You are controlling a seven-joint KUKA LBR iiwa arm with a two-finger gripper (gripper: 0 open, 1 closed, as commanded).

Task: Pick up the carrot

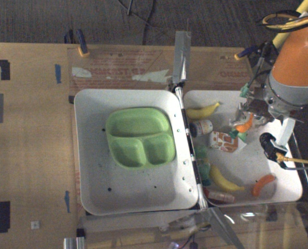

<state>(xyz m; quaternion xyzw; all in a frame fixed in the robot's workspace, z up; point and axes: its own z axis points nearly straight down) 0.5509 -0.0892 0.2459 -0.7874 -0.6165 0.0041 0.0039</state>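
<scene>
The carrot, a small orange piece with a greenish end, shows in the right bin near its upper right part. It sits tilted between the fingertips of my gripper, which reaches down from the grey and orange arm at the right. The fingers are closed around the carrot's upper end. Its lower end points toward a small printed carton.
The right bin also holds a banana at the top, a small can, a second banana, an orange-red sausage-shaped piece and a bottle. The left bin holds a green divided plate. A black cable loop hangs beside the gripper.
</scene>
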